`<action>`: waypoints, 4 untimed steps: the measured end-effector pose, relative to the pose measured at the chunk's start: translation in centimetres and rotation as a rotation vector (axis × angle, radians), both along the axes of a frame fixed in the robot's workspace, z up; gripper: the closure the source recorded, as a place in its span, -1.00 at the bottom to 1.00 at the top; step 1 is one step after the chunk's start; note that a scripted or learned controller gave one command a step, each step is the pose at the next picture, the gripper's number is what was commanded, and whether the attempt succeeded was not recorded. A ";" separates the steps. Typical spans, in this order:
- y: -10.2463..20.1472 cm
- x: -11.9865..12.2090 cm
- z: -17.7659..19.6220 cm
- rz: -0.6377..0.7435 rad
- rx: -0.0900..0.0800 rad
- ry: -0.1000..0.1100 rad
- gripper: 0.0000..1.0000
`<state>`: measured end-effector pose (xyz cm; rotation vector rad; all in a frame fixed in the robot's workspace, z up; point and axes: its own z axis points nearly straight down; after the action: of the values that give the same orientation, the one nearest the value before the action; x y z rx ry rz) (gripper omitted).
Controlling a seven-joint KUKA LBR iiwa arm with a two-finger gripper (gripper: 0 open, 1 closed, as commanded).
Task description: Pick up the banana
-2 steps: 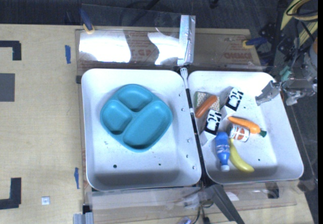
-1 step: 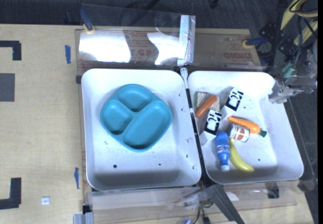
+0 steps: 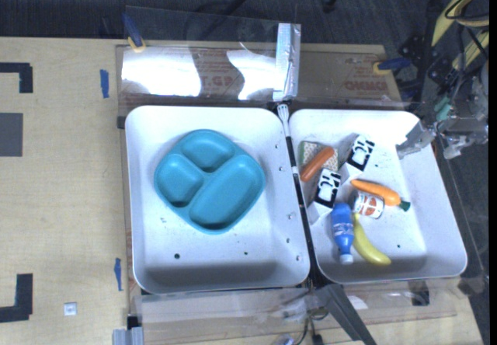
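Not picked up yet: banana (image 3: 368, 245) lying low in the right bin (image 3: 435, 203), touching the blue bottle (image 3: 342, 233), well apart from the fingers (image 3: 415, 141). Cannot tell open or closed. Reach, grab, lift left.

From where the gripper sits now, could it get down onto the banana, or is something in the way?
Probably yes. The banana lies uncovered near the right bin's front, open from above and on its right. The blue bottle touches its left end, so a grasp there would be crowded. The gripper hovers at the far right rim.

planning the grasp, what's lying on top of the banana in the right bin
The blue bottle leans against the banana on its left, and the small can sits over its upper tip. That tip is covered; the rest lies bare.
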<state>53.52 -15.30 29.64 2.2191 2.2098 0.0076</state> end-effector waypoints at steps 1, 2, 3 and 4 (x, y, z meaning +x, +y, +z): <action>-0.1 0.1 1.0 -0.001 -0.001 -0.003 1.00; -0.1 0.1 1.0 -0.001 -0.001 -0.003 -1.00; -0.2 0.1 2.0 -0.001 -0.003 -0.006 1.00; -0.2 0.1 2.0 -0.001 -0.003 -0.006 -1.00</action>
<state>53.65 -15.53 31.66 2.2160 2.2037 0.0110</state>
